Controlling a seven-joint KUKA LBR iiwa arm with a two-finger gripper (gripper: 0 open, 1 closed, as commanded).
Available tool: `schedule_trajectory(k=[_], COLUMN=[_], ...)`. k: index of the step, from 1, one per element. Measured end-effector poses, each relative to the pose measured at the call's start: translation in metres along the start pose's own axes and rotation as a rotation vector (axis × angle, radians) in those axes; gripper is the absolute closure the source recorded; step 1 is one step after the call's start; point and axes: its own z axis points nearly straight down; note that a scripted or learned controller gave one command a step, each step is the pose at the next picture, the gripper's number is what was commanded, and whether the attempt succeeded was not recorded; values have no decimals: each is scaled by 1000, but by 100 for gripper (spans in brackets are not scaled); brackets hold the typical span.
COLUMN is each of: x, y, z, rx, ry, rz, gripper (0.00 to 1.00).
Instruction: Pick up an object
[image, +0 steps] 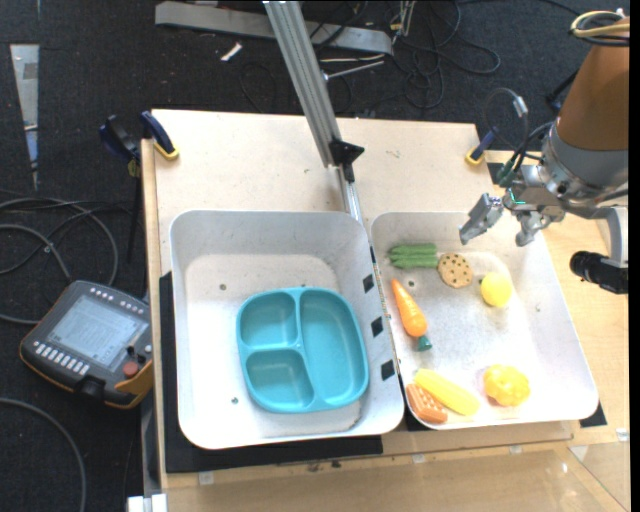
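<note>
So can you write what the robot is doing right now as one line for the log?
task: pick up object | gripper: open, holding nothing, above right bin far edge | nearest: cookie, lemon

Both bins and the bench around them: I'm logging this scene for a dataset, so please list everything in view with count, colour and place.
Shallow white bins: 2, white, side by side on the bench.
Divided plastic tray: 1, teal, left bin.
Toy green beans: 1, green, right bin, far end.
Round speckled cookie: 1, tan, beside the beans.
Toy lemon: 1, yellow, right of the cookie.
Toy carrot: 1, orange, right bin's left side.
Toy banana: 1, yellow, near edge.
Ridged orange piece: 1, orange, against the banana.
Lumpy yellow toy: 1, yellow, near right.
Handheld pendant: 1, grey and orange, floor left.
Gripper: 1, grey, open, above the right bin's far edge.
</note>
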Motion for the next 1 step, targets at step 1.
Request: schedule_trajectory(k=[1], x=[0], y=[0], z=[0], rx=[0], ry=[0], rz=[1], gripper=[0])
